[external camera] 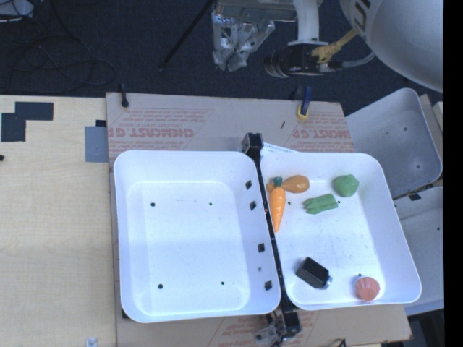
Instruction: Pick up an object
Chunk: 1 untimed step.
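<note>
gripper (235, 45) top centre, above the bins, jaw state unreadable | right bin (391, 215): carrot (276, 207), black block (313, 272), pink ball (367, 288)

A robot lab: 2 white bins (185, 166) on a cardboard-covered bench (51, 215), loose cables (51, 56) trailing over dark floor behind.

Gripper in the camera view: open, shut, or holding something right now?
Gripper: raised above the bench behind the bins, nothing held; open or shut cannot be told.
</note>
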Each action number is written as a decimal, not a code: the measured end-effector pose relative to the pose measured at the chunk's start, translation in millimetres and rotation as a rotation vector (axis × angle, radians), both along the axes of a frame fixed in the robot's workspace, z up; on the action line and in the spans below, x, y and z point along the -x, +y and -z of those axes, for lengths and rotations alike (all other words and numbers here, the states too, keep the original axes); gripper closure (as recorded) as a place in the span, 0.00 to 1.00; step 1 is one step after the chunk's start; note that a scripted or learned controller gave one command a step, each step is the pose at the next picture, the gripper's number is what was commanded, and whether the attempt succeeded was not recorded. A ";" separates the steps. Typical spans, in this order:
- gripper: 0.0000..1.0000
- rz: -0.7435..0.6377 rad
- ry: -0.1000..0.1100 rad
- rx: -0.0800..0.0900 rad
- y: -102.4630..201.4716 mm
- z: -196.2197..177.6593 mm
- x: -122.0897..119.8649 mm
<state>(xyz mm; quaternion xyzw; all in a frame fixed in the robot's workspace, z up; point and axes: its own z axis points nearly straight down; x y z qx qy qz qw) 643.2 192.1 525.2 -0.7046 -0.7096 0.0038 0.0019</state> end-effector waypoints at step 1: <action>1.00 0.001 0.001 -0.001 54.7 39.6 21.2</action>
